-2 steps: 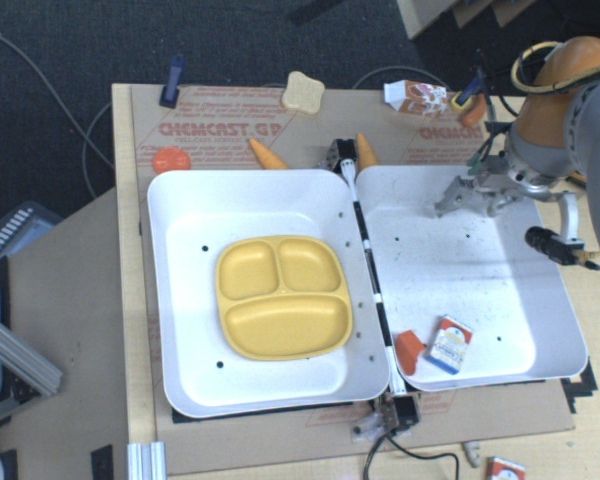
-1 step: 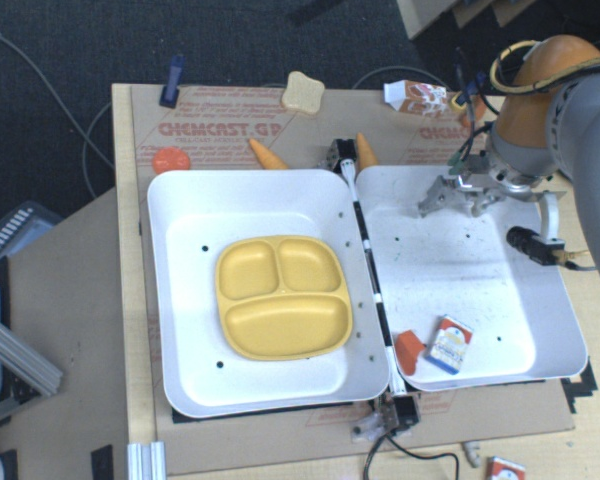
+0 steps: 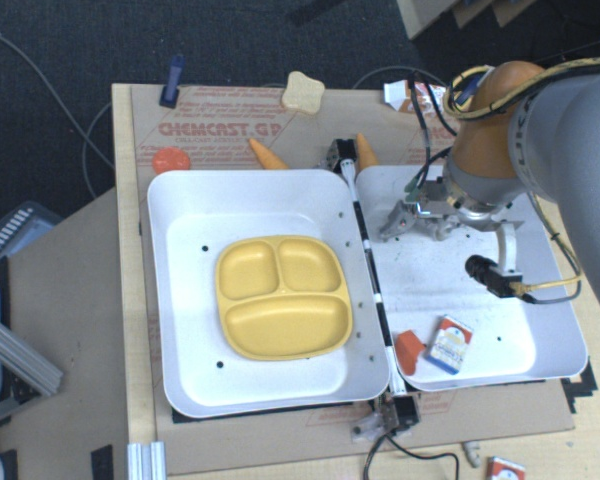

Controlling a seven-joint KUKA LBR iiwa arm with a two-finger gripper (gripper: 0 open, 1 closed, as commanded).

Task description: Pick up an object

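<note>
Your arm (image 3: 540, 118) enters from the upper right of the frame, its orange band sitting over the top of the right bin (image 3: 540, 353). The gripper (image 3: 425, 218) hangs low over the upper left part of that bin, close to the divider between the two bins. You cannot tell from this angle whether its fingers are spread or pressed together, and nothing is visibly pinched between them.

Candidate objects, right bin, lower left area: a small carton (image 3: 450, 344), white with blue and red print, lies flat with its long axis running from upper left to lower right of the frame. Its lettering is too small to read. Just beside it, toward the divider, lies an orange block (image 3: 408, 351), apart from the carton. Both sit well below the gripper.

Left bin (image 3: 180, 268): a yellow divided tray (image 3: 283, 296) with three compartments lies near its centre, long axis roughly across the frame.

The surface (image 3: 140, 368) behind the bins carries a cardboard sheet (image 3: 220, 123) with red print; you can read "CHEMCAST GP" on it, and the smaller lines are illegible. A tan sponge-like piece (image 3: 302, 91) rests at the sheet's upper edge, a blue clip (image 3: 171, 80) at the upper left.
</note>
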